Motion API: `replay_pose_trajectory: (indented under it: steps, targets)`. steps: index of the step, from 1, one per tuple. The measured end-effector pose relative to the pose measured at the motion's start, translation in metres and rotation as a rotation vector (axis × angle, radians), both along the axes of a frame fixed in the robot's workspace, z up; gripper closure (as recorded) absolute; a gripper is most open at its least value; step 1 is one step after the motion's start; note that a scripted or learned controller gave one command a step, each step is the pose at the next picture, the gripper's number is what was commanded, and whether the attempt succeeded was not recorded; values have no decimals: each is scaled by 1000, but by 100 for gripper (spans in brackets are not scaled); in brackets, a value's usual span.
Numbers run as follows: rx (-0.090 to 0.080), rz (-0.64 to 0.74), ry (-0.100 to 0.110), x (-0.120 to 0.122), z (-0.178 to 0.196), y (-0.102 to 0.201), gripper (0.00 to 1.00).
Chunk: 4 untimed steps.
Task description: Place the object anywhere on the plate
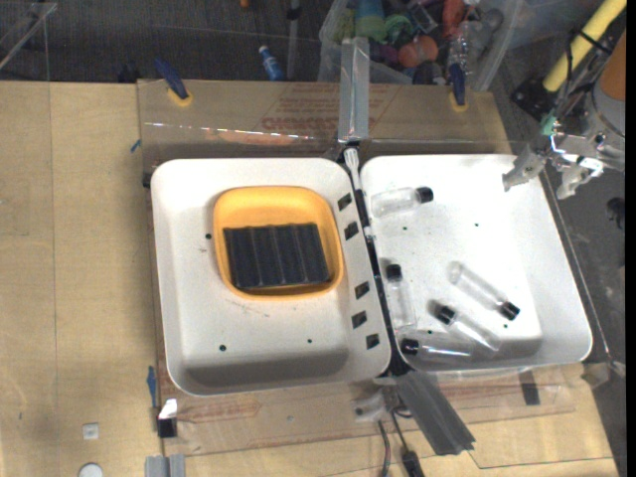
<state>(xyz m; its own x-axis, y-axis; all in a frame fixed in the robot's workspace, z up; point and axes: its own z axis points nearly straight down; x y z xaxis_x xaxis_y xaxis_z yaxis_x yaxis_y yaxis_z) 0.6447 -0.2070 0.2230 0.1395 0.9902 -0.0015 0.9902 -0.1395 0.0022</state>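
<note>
Clear vials (484, 294) lie loose in right bin (556, 266); yellow plate (231, 210) bears only a dark insert. Pincer (550, 160) at far rim, spread unclear. Nothing placed yet.

The gripper (545, 167) near the right bin (556, 266) is shiny silver metal, with thin grey fingers and small dark parts.

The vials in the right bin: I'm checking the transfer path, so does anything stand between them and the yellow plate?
Yes: the raised divider where the two bins meet lies between the vials and the yellow plate. A black ridged block covers much of the plate.
</note>
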Motion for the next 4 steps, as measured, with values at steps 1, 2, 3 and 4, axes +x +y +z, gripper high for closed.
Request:
replay_pose_trajectory:
  steps: [1,2,3,4]
  targets:
    - [-1,74,-1,23,1,-6,0]
    - [-2,259,-2,24,11,-2,0]
    - [-3,262,-2,23,15,-15,0]
    - [-1,401,2,23,14,-14,0]
